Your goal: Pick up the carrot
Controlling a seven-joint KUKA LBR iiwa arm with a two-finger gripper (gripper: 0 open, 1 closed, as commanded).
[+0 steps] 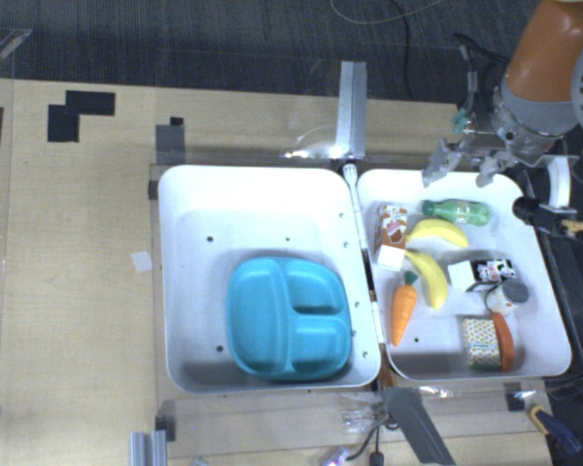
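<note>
carrot [402,309] sits low at the near-left of the right bin [554,343], hard by the divider, its long axis running near to far with the green top pointing away and a banana [428,276] just beside that top. farther back, the gripper [463,168] hovers over the bin's far rim, fingers spread wide, nothing between them. so the carrot lies nearer the camera and leftward from the gripper.
</note>
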